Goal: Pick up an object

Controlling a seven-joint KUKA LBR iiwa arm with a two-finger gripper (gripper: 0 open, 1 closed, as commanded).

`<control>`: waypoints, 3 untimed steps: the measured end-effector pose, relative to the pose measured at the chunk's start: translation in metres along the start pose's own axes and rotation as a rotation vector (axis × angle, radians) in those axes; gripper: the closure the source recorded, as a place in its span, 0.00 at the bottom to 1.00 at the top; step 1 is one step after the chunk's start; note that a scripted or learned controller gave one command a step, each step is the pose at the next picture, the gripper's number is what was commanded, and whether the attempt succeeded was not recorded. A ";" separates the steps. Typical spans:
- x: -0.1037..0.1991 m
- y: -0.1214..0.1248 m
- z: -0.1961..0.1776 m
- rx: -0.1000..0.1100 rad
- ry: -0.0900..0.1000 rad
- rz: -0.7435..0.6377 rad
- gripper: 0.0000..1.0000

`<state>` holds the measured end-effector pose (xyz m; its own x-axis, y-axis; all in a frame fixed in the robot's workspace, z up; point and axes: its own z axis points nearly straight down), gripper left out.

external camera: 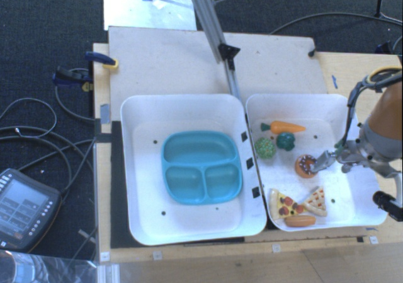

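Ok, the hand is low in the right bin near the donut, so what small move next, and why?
Probably ease the hand a little toward the donut, then close. Its tip sits at the donut's right edge rather than around it, and the pizza slices lie apart below.

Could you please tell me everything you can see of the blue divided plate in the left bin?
The blue divided plate is a light teal tray with rounded corners, apparently smooth plastic. Raised ridges split it into three compartments: one wide section across the far side and two smaller ones along the near side. It lies flat and upright on the floor of the left bin, roughly central, clear of the bin's walls. Nothing lies in its compartments, and nothing but the bin floor touches it.
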<state>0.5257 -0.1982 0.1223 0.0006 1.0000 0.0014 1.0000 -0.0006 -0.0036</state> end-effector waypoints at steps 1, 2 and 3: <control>-0.001 0.002 -0.014 -0.007 -0.002 0.000 1.00; 0.008 0.000 -0.065 -0.010 -0.003 -0.007 1.00; 0.006 0.005 -0.109 -0.010 -0.004 -0.008 1.00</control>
<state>0.5308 -0.1921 0.2314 -0.0070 1.0000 -0.0025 1.0000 0.0070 0.0068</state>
